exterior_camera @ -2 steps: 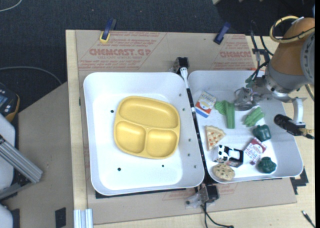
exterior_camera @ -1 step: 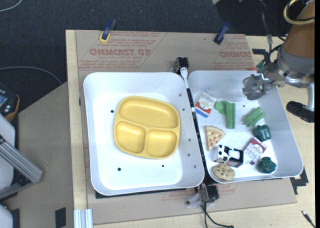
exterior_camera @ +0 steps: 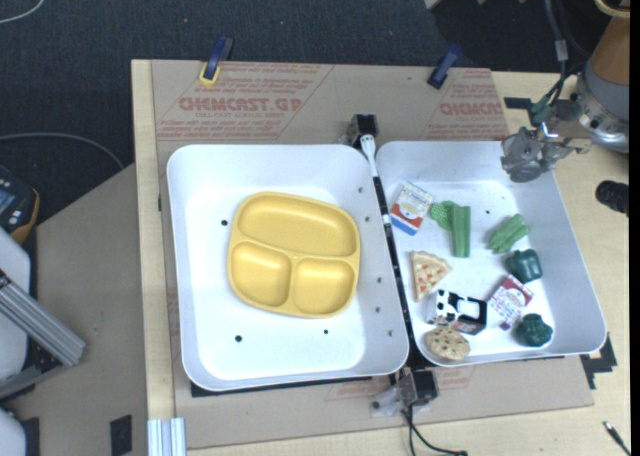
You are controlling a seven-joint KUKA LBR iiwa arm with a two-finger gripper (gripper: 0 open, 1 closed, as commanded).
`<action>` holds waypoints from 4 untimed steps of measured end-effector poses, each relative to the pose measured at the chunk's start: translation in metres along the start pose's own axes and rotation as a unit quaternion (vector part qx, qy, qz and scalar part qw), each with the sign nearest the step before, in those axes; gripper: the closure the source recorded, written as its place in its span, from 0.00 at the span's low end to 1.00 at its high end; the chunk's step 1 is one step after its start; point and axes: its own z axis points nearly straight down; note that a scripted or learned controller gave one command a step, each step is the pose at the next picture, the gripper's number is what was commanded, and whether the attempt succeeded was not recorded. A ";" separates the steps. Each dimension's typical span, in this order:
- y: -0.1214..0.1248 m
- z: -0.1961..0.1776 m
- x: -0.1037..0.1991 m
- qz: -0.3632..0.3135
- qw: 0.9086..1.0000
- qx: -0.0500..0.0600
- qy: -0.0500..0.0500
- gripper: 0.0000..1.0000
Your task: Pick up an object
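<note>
The gripper (exterior_camera: pixel 524 159) hangs over the far right corner of the right bin (exterior_camera: pixel 585 289), at about one o'clock from that bin's centre, just above the rim; whether it is spread or closed cannot be told, and nothing shows in its grasp. The bin floor directly under and beside it, along the far wall, lies bare. The toys crowd the middle and near half. From the bin's centre, a small carton (exterior_camera: pixel 410 207) sits at ten o'clock beside a green cactus-like piece (exterior_camera: pixel 456 225); a green leafy piece (exterior_camera: pixel 507 233) lies at two o'clock with a dark green pepper (exterior_camera: pixel 523 265) just below it. A pizza slice (exterior_camera: pixel 430 272) lies at eight o'clock, a black-and-white cow (exterior_camera: pixel 459 311) and a cookie (exterior_camera: pixel 447 344) at seven, a red-and-white packet (exterior_camera: pixel 510 302) and a broccoli (exterior_camera: pixel 533 330) at five, close to the near rim. The left bin (exterior_camera: pixel 190 244) bears a yellow divided plate (exterior_camera: pixel 294 252), with open white margin on all sides.
</note>
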 end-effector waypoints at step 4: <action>-0.066 -0.011 0.191 -0.002 1.000 0.006 0.003 1.00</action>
